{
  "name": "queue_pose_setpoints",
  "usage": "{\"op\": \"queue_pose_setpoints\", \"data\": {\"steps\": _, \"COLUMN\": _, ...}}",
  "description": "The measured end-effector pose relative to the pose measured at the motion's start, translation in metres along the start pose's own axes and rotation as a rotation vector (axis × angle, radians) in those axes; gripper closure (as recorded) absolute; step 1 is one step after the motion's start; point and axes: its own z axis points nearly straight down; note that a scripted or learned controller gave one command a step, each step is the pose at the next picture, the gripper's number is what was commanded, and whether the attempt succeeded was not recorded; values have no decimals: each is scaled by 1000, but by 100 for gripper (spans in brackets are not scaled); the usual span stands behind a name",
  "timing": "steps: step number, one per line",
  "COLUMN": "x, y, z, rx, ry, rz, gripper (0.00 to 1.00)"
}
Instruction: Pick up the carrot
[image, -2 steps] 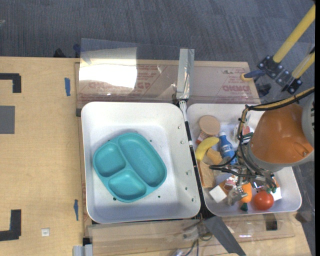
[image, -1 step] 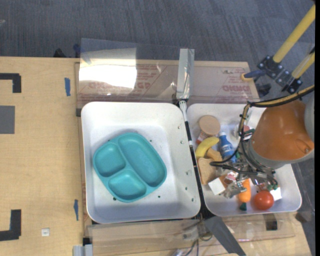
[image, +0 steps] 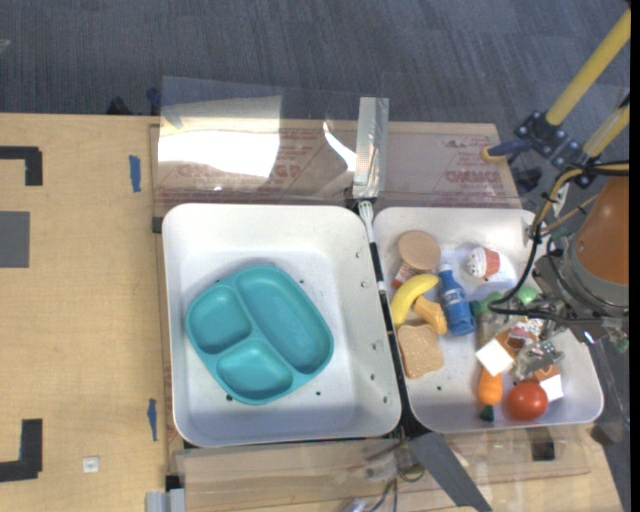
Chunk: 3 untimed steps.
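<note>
Gripper (image: 528, 335) sat low over right bin (image: 585, 410), near its right side; honestly couldn't tell finger state, too much clutter. Carrot (image: 489, 387) lay just left-below gripper, next to tomato (image: 526, 400), not gripped as far as visible. Further left of gripper: blue bottle (image: 456, 303), banana (image: 412, 296), bread slice (image: 421, 351). Way off left, teal divided plate (image: 262, 332) in left bin (image: 190, 240).
</note>
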Motion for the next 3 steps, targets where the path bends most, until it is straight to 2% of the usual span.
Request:
{"op": "queue_pose_setpoints", "data": {"steps": 1, "x": -28, "y": 26, "z": 95, "rx": 1, "ry": -2, "rz": 262, "gripper": 100}}
{"op": "queue_pose_setpoints", "data": {"steps": 2, "x": -8, "y": -29, "z": 97, "rx": 2, "ry": -11, "rz": 29, "gripper": 100}}
{"op": "queue_pose_setpoints", "data": {"steps": 3, "x": -41, "y": 53, "z": 0, "rx": -4, "ry": -4, "rz": 137, "gripper": 100}}
